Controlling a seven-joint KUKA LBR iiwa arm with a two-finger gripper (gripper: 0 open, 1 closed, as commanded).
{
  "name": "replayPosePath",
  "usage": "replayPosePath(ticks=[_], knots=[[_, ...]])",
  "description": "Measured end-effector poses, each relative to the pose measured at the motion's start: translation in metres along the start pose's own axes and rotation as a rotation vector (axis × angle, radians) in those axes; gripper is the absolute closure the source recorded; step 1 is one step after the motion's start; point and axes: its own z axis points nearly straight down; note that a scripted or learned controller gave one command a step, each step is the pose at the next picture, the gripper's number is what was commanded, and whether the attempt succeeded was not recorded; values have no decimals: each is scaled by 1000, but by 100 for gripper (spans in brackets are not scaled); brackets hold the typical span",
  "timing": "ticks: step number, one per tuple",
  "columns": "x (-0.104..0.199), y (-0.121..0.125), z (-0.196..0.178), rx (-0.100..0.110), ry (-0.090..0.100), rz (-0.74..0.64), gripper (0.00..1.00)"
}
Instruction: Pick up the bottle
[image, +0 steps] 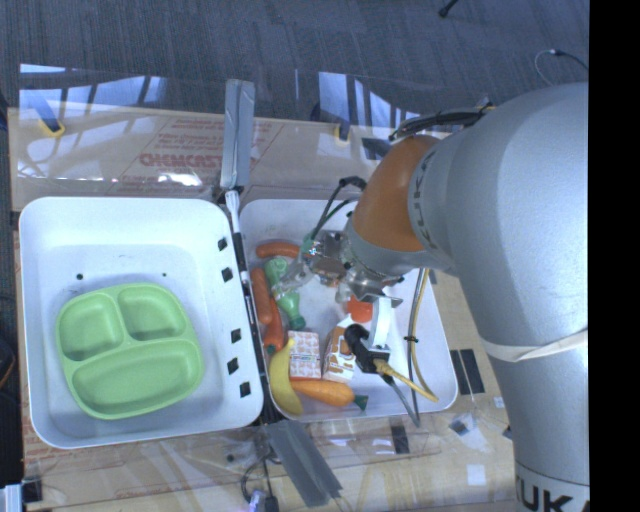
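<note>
Look at the right bin (292, 211). The arm (510, 210) comes in from the right and bends down into it. Its gripper (318, 258) is low over the back part of that bin, close to the pile of things there. You cannot tell if the gripper is spread apart or pinched together, because the wrist hides too much of it.

The bottle (287, 292) is the green, see-through thing. It lies in the right bin, near the left wall, just beside the gripper and a bit in front of it. You cannot tell if the gripper is touching it.

A long orange stick (264, 300) lies along the left wall, right next to the bottle. A banana (279, 380) sits at the front of the bin, with a carrot (322, 392) beside it. A small box (304, 355) sits between the banana and the bottle.

The left bin (40, 235) holds a green plate (128, 348) with three parts.
</note>
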Motion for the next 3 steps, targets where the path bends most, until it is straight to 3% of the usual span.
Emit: replayPosePath(ticks=[1,2,3], knots=[[-9,-25,31,51,-6,-116,0],[-9,-25,22,53,-6,-120,100],[84,4,-119,48,-5,-176,100]])
